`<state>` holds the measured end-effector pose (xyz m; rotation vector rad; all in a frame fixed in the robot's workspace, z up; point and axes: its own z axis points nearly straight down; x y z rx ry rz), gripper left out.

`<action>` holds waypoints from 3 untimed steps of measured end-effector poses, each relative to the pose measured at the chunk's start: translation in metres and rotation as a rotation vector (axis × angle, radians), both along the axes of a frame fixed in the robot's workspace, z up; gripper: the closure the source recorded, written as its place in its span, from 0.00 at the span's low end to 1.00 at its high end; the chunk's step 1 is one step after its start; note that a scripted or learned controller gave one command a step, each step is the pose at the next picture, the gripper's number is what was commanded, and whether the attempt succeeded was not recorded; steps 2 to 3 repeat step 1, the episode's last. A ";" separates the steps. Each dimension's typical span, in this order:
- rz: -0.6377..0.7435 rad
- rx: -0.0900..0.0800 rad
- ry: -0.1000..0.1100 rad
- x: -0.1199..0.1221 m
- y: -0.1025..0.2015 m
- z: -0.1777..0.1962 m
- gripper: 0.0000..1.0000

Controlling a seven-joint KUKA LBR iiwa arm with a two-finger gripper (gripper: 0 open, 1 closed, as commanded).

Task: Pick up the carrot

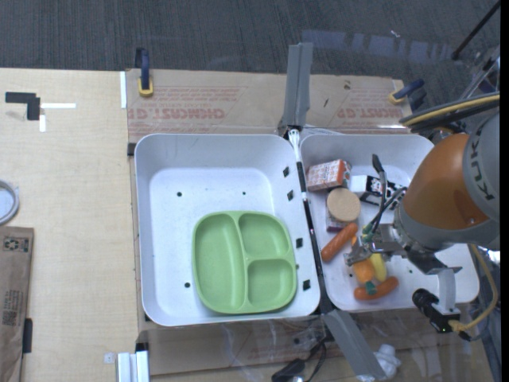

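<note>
Two white bins sit side by side on the bench, and the right bin (350, 143) serves as the landmark. Inside it, against its left wall and about midway down, lies the carrot (339, 243), tilted so that its upper end points toward the bin's middle. Just above the carrot is a round tan disc (343, 206), and above that, near the bin's upper left corner, a small red and white carton (328, 174). Toward the bin's lower edge sits a cluster of small food pieces, a yellow piece (374, 269) and an orange-red piece (375, 290) among them. The gripper (362, 253) hangs over the bin's middle, just right of the carrot's lower end and right above that cluster; nothing can be made out between its fingers, and whether it is spread or closed cannot be told. The arm (445, 193), grey with an orange band, covers the bin's right half. Left of the right bin, the left bin (159, 213) holds a green divided plate (242, 261)
</note>
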<state>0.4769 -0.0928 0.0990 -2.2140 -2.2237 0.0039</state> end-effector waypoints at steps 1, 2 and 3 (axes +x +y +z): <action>-0.494 -0.004 -0.001 0.001 0.058 0.091 1.00; -0.494 -0.004 -0.001 0.001 0.058 0.091 1.00; -0.494 -0.004 -0.001 0.001 0.058 0.091 1.00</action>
